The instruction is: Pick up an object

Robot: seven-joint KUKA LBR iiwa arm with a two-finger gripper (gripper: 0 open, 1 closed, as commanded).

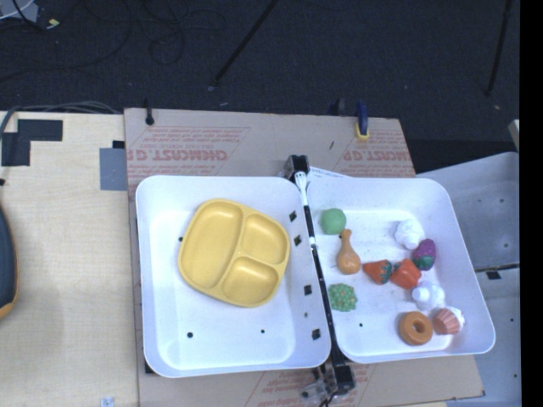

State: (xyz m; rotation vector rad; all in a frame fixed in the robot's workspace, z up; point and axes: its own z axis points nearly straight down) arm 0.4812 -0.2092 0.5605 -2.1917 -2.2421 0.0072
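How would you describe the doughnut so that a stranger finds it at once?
Look in the right white bin, at its near right corner. The doughnut lies there, just left of a pink cupcake. It is the one brown ring with a hole among the toy foods.

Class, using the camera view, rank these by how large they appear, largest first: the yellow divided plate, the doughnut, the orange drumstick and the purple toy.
1. Yellow divided plate, clearly largest.
2. Doughnut and orange drumstick: too alike to separate.
3. Purple toy, slightly smaller.
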